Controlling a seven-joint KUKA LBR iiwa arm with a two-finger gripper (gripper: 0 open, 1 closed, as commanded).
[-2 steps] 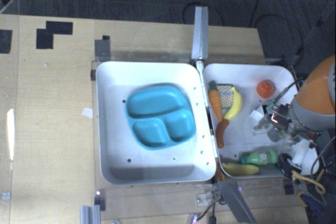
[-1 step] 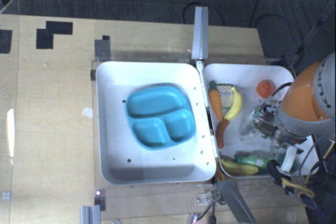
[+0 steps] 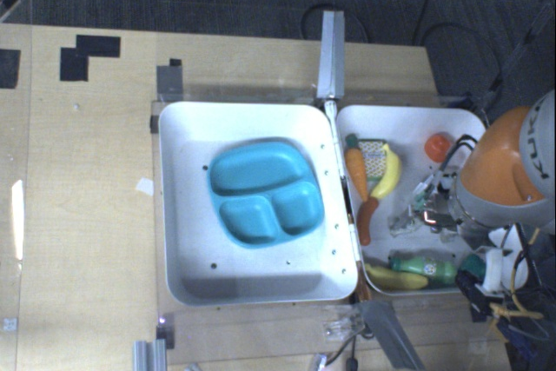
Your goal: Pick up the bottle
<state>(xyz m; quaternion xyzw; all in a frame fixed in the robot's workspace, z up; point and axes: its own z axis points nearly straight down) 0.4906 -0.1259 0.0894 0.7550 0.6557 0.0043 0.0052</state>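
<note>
The green bottle (image 3: 426,267) lies on its side along the near wall of the right bin (image 3: 408,114), its dark cap pointing right. The gripper (image 3: 414,215) hangs over the middle of that bin, a short way beyond the bottle and apart from it. The grey arm with its orange band (image 3: 499,171) reaches in from the right edge. Nothing shows in the gripper.
Beside the bottle's left end lies a yellow banana (image 3: 393,276). Further back in the right bin are a carrot (image 3: 355,172), a brown sausage (image 3: 366,220), another banana (image 3: 388,175) and a red ball-like item (image 3: 437,145). The left bin (image 3: 187,213) holds a blue divided tray (image 3: 263,191).
</note>
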